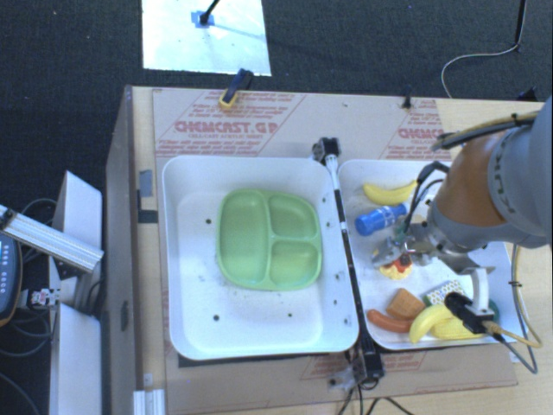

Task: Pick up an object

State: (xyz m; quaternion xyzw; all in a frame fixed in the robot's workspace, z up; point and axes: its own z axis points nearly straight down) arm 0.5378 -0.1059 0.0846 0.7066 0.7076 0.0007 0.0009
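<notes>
A: How far along is the pick?

B: Not done, by my reading. The pincer (396,253) is low in the right bin (497,253), near that bin's middle, right over a small yellow and red toy (397,271). Nothing shows lifted clear of the bin floor.

A: Is it clenched on that toy?

B: I cannot tell. The wrist and cables cover the tips, so whether it is released or grasping is hidden.

A: So what is left?

B: Securing something and raising it, I would judge. The toy under it looks the likeliest target, though that is a guess.

A: Which way does the toy point?

B: Too small and too covered to give a long axis. Its neighbours are clearer: the blue bottle (378,220), just toward the divider, lies on its side with its long axis running roughly from the divider toward the bin's far right. The upper banana (389,192) lies near the far edge, along it.

A: And the left bin (194,232)?

B: It holds a green divided plate (268,239), flat, well apart from the arm.
</notes>
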